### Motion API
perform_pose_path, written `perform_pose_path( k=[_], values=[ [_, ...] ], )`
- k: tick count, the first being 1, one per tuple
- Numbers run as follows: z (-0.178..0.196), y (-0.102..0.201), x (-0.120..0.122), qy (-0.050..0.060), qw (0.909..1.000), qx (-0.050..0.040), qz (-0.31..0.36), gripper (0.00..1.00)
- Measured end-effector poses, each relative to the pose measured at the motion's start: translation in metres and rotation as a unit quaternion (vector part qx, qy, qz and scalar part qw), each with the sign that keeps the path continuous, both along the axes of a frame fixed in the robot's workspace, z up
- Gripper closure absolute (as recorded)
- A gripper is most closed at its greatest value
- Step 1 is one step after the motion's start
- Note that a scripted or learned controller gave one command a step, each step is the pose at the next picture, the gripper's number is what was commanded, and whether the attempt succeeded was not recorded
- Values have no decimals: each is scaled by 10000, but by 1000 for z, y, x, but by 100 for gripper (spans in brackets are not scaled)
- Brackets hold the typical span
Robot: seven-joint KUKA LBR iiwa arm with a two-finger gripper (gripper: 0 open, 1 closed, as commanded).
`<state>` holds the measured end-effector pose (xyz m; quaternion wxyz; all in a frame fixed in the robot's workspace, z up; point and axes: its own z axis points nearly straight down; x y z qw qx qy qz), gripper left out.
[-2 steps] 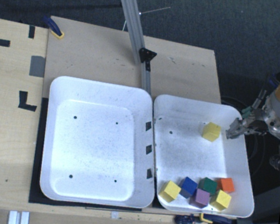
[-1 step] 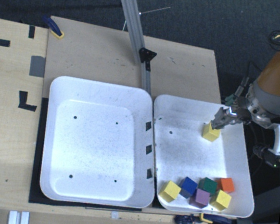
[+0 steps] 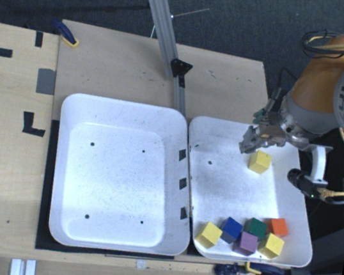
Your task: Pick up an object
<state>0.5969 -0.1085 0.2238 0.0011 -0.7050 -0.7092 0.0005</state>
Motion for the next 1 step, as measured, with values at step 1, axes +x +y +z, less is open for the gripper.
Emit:
perform_pose_path(
  k=[1],
  values=[
    [-3,46,5,-3,10000,0,1,100]
  ],
)
